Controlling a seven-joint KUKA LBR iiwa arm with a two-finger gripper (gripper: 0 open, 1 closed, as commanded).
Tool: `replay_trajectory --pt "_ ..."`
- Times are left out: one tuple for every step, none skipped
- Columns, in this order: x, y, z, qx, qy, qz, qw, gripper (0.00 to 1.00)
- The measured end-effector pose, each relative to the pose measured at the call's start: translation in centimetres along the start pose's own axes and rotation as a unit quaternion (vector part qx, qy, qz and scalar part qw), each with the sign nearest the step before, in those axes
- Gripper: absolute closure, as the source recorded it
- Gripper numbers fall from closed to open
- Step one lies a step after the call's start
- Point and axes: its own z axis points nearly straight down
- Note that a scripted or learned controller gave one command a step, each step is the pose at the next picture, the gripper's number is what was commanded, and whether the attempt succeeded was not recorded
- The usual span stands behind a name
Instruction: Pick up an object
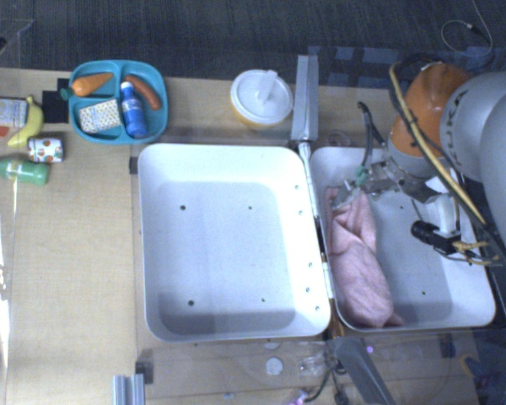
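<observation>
Along the back of the worktop (pixel 67 268) sits a blue divided plate (pixel 156 99) holding an orange carrot-shaped toy (pixel 94 83), a blue bottle (pixel 132 108), a sausage-like piece (pixel 148 93) and a pale patterned square (pixel 99 116). To its left lie a yellow banana (pixel 27 123), a small carton (pixel 3 111), a little printed can (pixel 45 149) and a green bottle (pixel 17 170) on its side. A white lidded cup (pixel 261 97) stands behind the gap between the two bins, just beside an upright grey metal post (pixel 302 99).

The left bin (pixel 228 243) shows its bare white floor. The right bin (pixel 438 285) holds a pink cloth (pixel 358 260), crumpled lengthwise against the bin's left wall and running from near the back towards the front corner.

The arm (pixel 481 133) comes in from the right, its orange band and yellow cable hanging over the back of the right bin. The gripper (pixel 363 180) sits low at the cloth's far end, touching or just above it; from here I cannot tell how it is set or whether it has any cloth. A black cable clip (pixel 434 236) hangs over the bin floor, to the right of the cloth.
</observation>
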Motion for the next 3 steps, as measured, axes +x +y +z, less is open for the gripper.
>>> replay_trajectory --pt "1.8 -4.4 -0.2 -0.001 0.0 0.004 1.0 0.0" --pt "4.6 -2.5 -9.5 0.005 0.001 0.105 0.9945 0.0" --pt "1.8 -5.8 -2.0 0.008 0.001 0.168 0.9857 0.0"
